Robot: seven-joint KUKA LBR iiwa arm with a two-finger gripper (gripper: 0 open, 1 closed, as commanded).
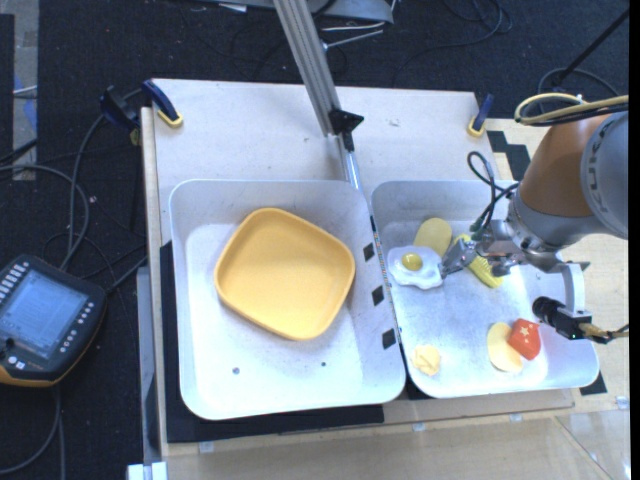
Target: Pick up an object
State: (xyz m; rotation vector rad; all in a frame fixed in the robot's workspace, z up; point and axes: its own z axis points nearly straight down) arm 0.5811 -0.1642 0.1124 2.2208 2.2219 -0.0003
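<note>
In the right white bin (560, 373), a red tomato (524, 338) on a yellow slice and a pale yellow lump (427, 359) are seen nearest. The gripper (462, 256) is lowered just right of a fried-egg toy (414, 267); its finger state cannot be told. A square yellow plastic plate (285, 272) is held in the left white bin (200, 368).

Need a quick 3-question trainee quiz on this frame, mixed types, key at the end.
1. True or false: the square yellow plastic plate lies in the right white bin.
2. Which toy lies nearest the claw?
A. white fried egg toy with yellow yolk
B. small red tomato toy
C. small pale yellow piece
3. Fill in: the grey arm with the orange band reaches over the ___ bin.

Key:
1. False; it lies in the left white bin.
2. A
3. right
</note>
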